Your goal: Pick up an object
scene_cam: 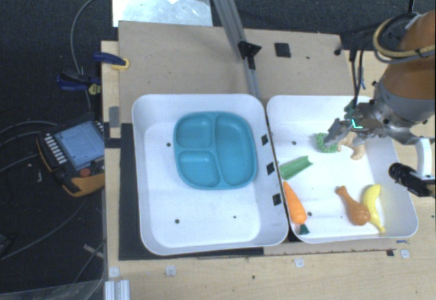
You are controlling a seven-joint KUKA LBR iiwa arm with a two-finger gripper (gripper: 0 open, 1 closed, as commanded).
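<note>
1. Currently, in the camera view, the grey arm with its orange band reaches in from the right, and the two-finger gripper [343, 129] hangs low over the upper part of the right-hand shallow white bin [406, 225].
2. Locate the candidate objects in that bin: a small green broccoli-like toy [325, 142] lies directly at the gripper, a tan figure-shaped toy [355, 149] sits just beside it, a flat green pod-shaped piece [295, 167] lies toward the divider, an orange plastic carrot [294, 203] lies along the left wall, and a brown toy drumstick [352, 205] rests touching a yellow plastic banana [373, 206].
3. Treat the jaws' state as undetermined: the picture does not resolve whether they stand apart, together, or clamped on anything.
4. Centre on the green toy before closing; the tan figure is close enough to be caught or pushed aside.
5. Lift vertically and verify an object is visibly between the jaws before travelling.
6. Note the left-hand white bin [157, 223] carries a blue three-compartment plate [215, 150]; both bins sit on the brown surface [184, 53].
</note>
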